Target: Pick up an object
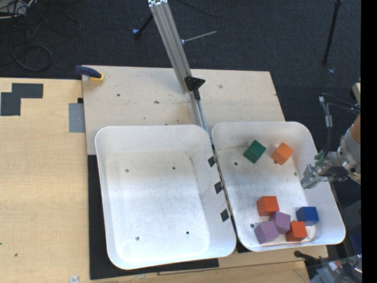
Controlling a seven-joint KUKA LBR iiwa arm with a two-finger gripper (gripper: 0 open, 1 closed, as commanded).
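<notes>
The right bin (294, 128) holds several small cubes. A green cube (254, 151) and an orange cube (282, 153) lie near its far side. Toward the near right corner sit a red cube (267, 206), two purple cubes (282, 221) (265, 232), a blue cube (307, 214) and an orange-red cube (296, 231). My gripper (312, 176) hangs at the bin's right rim, right of the orange cube and above the blue one. Nothing shows held in it.
The left bin (103, 143) sits beside the right one, with black clips (218, 187) along the shared rim. A slanted aluminium bar (174, 46) rises behind the bins. A blue and yellow clamp (89, 72) lies at the board's far left corner.
</notes>
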